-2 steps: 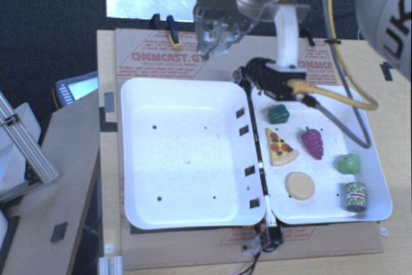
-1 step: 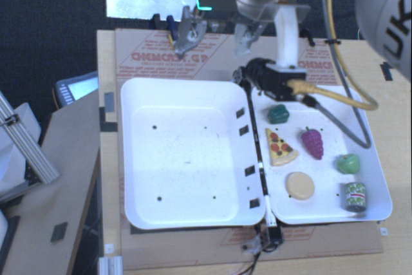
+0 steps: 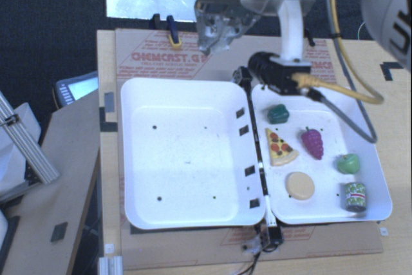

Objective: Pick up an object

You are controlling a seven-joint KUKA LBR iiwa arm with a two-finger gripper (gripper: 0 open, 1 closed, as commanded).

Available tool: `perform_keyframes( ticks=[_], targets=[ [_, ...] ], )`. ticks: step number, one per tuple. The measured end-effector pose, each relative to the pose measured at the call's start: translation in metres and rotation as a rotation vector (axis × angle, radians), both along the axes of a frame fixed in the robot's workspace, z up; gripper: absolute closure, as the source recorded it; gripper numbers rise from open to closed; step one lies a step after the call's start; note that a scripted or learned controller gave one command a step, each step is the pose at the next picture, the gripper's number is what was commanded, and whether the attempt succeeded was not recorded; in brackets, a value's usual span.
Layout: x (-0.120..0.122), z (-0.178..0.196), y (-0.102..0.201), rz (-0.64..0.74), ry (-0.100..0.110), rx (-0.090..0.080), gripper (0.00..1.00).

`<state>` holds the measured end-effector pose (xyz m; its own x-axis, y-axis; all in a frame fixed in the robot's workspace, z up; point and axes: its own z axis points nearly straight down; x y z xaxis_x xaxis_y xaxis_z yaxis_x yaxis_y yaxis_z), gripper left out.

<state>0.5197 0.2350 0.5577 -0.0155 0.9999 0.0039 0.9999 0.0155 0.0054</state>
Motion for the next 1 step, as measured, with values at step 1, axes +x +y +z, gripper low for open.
perform_keyframes(
  ticks=[1],
  targets=[
    [0.0000, -0.0006, 0.0000, 0.002, 0.001, -0.001, 0.00]
  ],
)
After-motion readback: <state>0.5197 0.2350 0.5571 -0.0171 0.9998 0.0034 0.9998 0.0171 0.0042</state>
